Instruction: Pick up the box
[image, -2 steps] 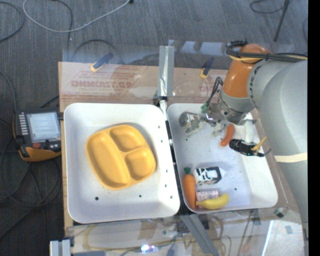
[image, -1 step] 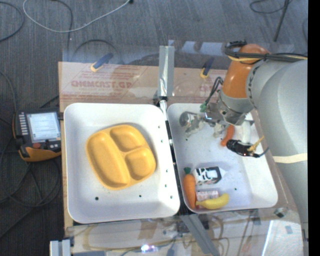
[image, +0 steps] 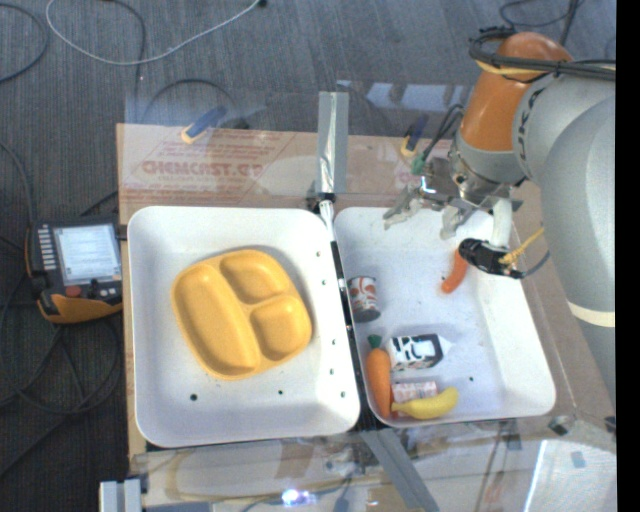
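Note:
A small black-and-white box (image: 416, 350) lies near the front of the right bin (image: 510, 340). A flatter pink box (image: 414, 387) sits just in front of it, wedged between a carrot (image: 377, 380) and a banana (image: 432, 403). My gripper (image: 425, 212) hangs over the far edge of the right bin, well behind both boxes. Its fingers are spread open with nothing between them.
A small can (image: 362, 297) stands against the right bin's left wall. A thin orange piece (image: 455, 272) lies right of the bin's middle, near a black part of the wrist (image: 482, 255). The left bin (image: 150, 400) holds a yellow divided tray (image: 243, 311).

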